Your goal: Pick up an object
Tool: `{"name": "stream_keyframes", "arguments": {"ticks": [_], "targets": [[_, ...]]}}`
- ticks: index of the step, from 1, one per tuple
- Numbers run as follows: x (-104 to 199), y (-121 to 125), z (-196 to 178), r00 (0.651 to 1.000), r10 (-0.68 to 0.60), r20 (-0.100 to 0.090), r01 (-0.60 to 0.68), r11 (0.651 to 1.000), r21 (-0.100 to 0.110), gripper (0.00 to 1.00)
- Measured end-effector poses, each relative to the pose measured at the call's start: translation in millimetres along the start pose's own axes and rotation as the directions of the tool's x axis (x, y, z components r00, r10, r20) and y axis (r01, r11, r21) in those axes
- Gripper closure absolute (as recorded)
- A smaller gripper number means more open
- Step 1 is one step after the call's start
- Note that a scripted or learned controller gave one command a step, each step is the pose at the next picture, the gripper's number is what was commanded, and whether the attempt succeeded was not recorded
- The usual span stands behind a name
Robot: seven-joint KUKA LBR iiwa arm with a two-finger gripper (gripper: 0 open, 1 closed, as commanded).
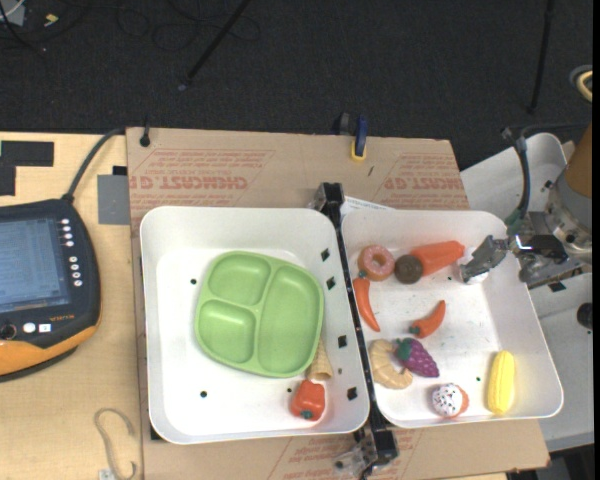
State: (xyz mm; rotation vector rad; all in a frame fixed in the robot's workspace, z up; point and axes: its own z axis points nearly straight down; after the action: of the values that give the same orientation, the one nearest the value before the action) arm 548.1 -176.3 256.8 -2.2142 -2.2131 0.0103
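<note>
Right bin: I see toy foods scattered here. A carrot lies in the far part, touching a dark round piece, with a pink doughnut just left of that.
Middle of right bin: a small chilli lies tilted; a longer orange pepper sits against the divider.
Near side of right bin: purple grapes rest on a beige piece; a speckled white ball and a yellow corn cob lie near the front wall.
Left bin: a green divided plate, with a red pepper at its near edge.
Bench: a teach pendant at far left.
Gripper: at the right bin's far right, just beside the carrot's tip; nothing between its fingers that I can see.
Hard to make out: I cannot tell whether the jaws are parted or closed; the arm is cut off at the right.
</note>
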Motion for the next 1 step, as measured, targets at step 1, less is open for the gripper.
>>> {"name": "stream_keyframes", "arguments": {"ticks": [1], "targets": [[-0.3,1.8,-5.0,1.000,-0.001,0.002,0.001,1.000,-0.009,0.00]]}}
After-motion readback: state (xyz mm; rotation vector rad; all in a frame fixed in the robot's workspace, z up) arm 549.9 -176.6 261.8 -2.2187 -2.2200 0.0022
